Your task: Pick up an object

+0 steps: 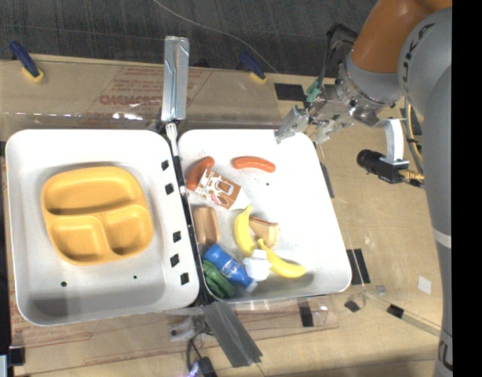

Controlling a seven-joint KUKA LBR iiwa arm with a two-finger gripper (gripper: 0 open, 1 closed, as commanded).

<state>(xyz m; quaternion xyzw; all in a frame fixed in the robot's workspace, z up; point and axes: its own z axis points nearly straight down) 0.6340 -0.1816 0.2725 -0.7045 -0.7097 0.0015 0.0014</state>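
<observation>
Two bins [319, 210]; arm [429, 45] shows partial lettering "UKA".

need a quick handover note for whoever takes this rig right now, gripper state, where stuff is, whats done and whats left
Gripper: open, holding nothing, above the far right corner of the right bin.
Right bin holds: sausage lying alone near the far side; snack packet, two bananas, blue bottle and other items clustered along the divider and near side.
Left bin: yellow divided tray.
Done: nothing picked yet.
Left: descend, grasp one object, lift. The sausage looks the easiest, being nearest and uncrowded.
</observation>
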